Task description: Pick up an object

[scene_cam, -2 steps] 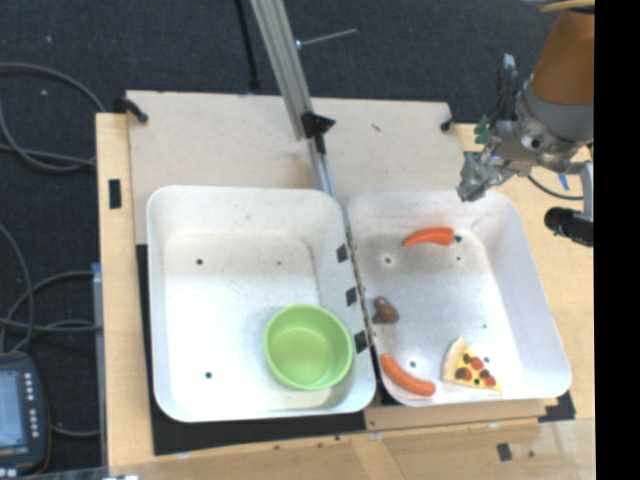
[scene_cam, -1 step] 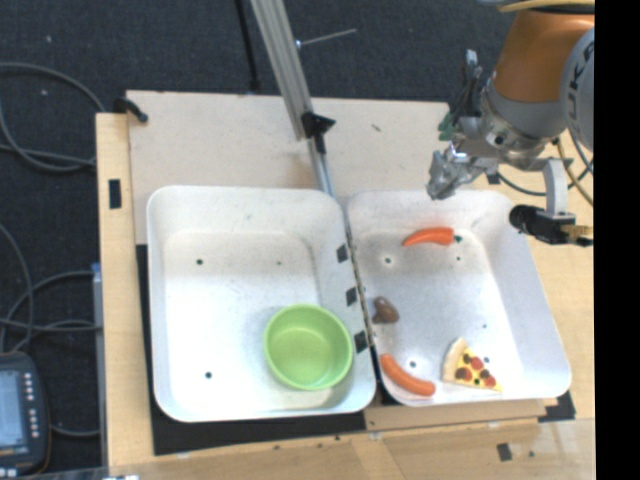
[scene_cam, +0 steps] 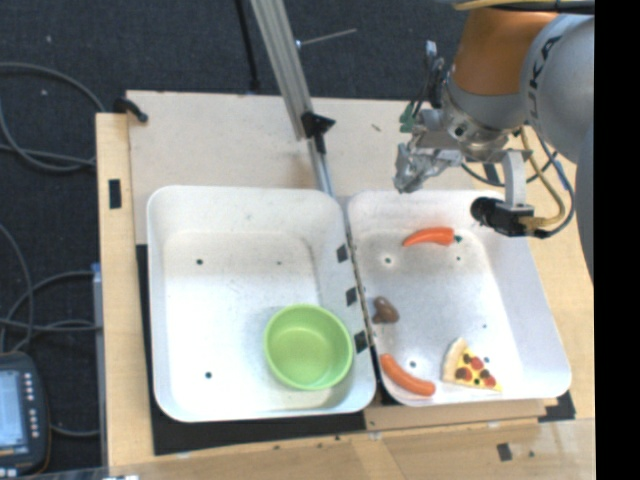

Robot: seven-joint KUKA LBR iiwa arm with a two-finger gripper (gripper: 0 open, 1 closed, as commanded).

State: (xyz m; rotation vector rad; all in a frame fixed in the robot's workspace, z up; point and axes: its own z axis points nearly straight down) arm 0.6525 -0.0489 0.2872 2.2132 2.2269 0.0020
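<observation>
The pincer (scene_cam: 408, 180), its state impossible to tell, hangs over the right bin's (scene_cam: 520, 298) far rim, the orange carrot (scene_cam: 428, 237) lying crosswise just nearward.

A pale wood desk (scene_cam: 220, 143) stands on dark carpet (scene_cam: 120, 28), cables (scene_cam: 30, 118) trailing at nine o'clock, a metal pole (scene_cam: 280, 38) rising at twelve.

No text, label, brand, number or sign can be read on anything in view.
</observation>
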